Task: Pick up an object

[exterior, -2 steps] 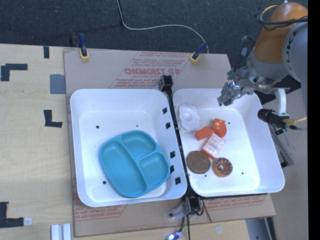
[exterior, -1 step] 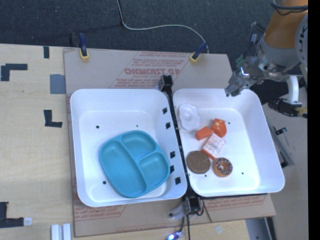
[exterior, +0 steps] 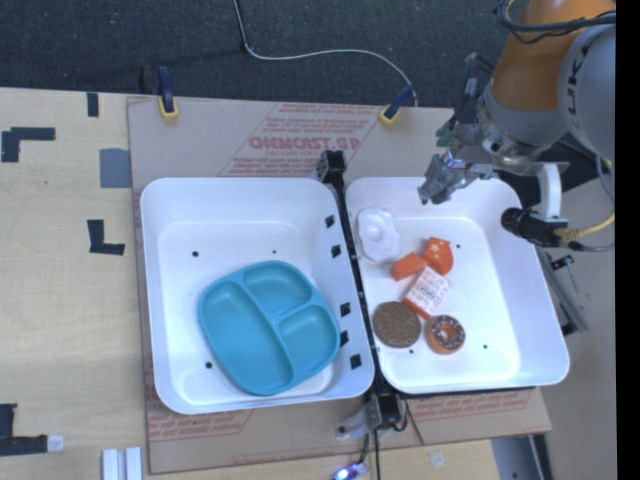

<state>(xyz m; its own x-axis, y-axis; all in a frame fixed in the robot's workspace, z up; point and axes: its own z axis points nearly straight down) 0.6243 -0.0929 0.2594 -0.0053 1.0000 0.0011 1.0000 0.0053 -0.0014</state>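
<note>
Pincer above-right of white object

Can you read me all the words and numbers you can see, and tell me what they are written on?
"CHEMCAST GP": red print on the brown sheet under the bins, beyond the left bin.
More red print runs along that sheet's edges; it is too small to read.
Red and white packet in the right bin: its print is too blurred to read.
Grey arm: dark letters at the picture's edge, cut off and unreadable.
</note>
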